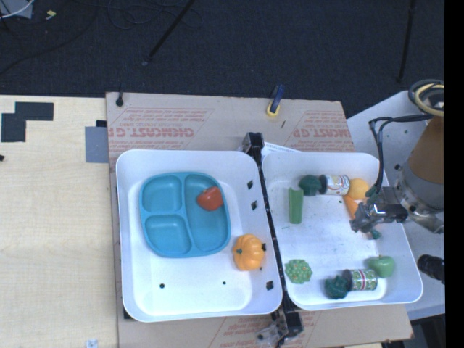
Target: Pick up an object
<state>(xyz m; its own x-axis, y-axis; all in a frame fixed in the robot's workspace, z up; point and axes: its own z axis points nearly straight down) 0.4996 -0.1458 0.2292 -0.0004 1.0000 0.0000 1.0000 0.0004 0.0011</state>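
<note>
Camera view: gripper (366,222) low in the right bin (319,299), finger state can't tell. Nearest pick, the orange piece (353,194), lies just beyond it, toward the bin's far side.

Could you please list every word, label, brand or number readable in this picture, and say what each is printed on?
"CHEMCAST" with further small characters, printed in red, upside down, twice along the cardboard sheet behind the bins; the letters are blurry, so this reading is uncertain.
Red print on the cardboard's front edge: too blurred to read.
Labels on the upper bottle and the lower bottle: too small to read.
</note>
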